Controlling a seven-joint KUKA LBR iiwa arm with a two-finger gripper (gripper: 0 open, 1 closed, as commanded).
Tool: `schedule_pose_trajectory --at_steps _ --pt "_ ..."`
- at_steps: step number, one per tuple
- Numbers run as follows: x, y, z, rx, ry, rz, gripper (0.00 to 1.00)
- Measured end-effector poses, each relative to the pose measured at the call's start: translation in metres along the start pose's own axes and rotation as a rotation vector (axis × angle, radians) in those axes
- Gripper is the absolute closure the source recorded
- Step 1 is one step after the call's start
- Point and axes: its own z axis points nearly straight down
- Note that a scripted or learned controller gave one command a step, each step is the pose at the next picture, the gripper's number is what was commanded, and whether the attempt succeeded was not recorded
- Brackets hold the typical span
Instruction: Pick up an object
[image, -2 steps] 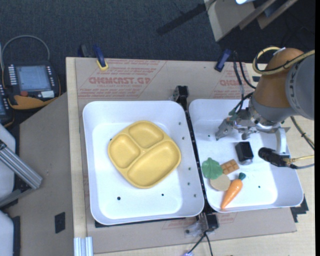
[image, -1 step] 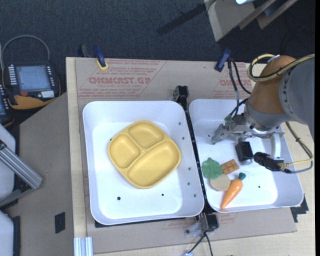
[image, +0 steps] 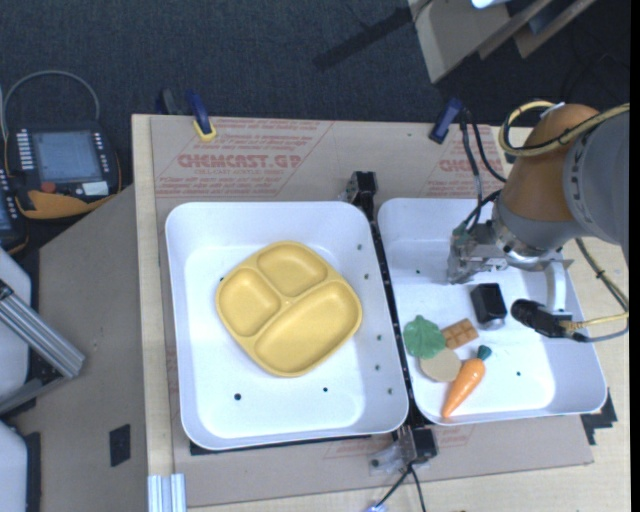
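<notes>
My gripper (image: 468, 262) hangs over the upper left part of the right bin (image: 530, 400), above bare white floor. Nothing shows between its tips. Lower in that bin lie a green broccoli piece (image: 423, 336), a brown cracker (image: 459, 333), a beige round slice (image: 439, 366) and an orange carrot (image: 463, 385), all bunched together. This cluster lies below and slightly left of the gripper, apart from it. A small black block (image: 488, 303) sits just below and right of the gripper.
A yellow divided plate (image: 289, 307) lies in the middle of the left bin (image: 200, 400). The bins' shared rim (image: 385, 300) runs between them. The arm's orange band and grey body (image: 560, 180) cover the right bin's upper right corner.
</notes>
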Motion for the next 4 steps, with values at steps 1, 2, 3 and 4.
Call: schedule_pose_trajectory --at_steps 1,2,3,4 --pt "0.003 0.012 -0.056 -0.008 -0.002 -0.002 1.0" --pt "0.01 0.016 -0.102 -0.008 -0.002 -0.002 1.0" --pt "0.006 0.018 -0.167 -0.01 -0.003 -0.001 1.0" --pt "0.053 0.018 -0.155 0.002 0.001 -0.005 1.0"
